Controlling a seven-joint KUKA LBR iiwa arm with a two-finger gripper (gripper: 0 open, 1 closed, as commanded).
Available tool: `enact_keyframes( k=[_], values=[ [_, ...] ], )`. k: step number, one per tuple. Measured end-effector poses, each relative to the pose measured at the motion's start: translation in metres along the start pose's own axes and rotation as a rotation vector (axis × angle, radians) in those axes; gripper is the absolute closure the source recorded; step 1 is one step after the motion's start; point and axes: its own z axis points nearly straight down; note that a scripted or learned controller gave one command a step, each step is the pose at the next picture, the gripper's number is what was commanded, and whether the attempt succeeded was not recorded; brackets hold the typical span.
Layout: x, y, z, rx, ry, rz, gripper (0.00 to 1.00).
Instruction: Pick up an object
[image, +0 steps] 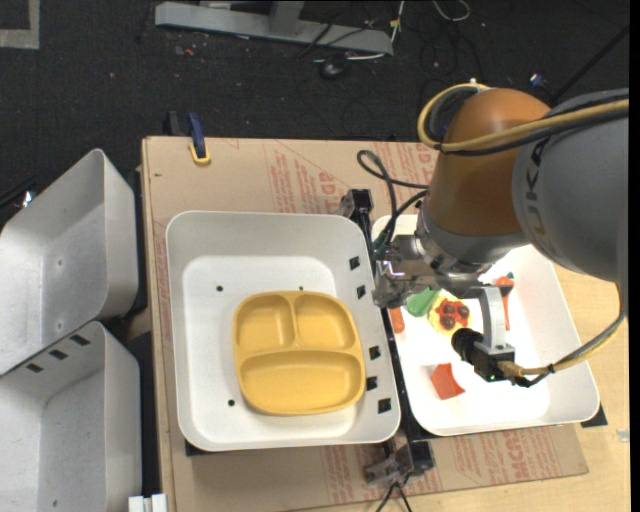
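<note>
the brown board (290, 165) covered the bench top, and 2 white bins sat on it side by side. the grey arm (560, 190) with its orange band came in from the right and hung over the upper part of the right bin (540, 390), hiding a good chunk of it. the left bin (200, 250) held 1 thing, a yellow plate (298, 352) with 3 compartments, lying flat in the middle of the floor and a bit toward the near side.

the gripper (400, 285) sat low under the wrist, right at the left edge of the right bin, close to the wall between the 2 bins. the wrist blocked the view, so whether it was open or closed couldn't be told, and nothing could be seen held in it.

the stuff to pick up was all in the right bin. a red block (445, 380) lay alone on the bin floor toward the near side, well apart from the gripper. a yellow piece (447, 313) with dark and red spots sat just beside a green piece (421, 301), and the green one was right next to the gripper. a small orange piece (397, 321) lay by the bin's left wall, just below the gripper.
</note>
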Motion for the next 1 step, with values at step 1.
enact_keyframes(
  k=[1],
  values=[
    [0.0576, -0.0077, 0.0162, 0.0, 0.0, 0.0, 1.0]
  ],
)
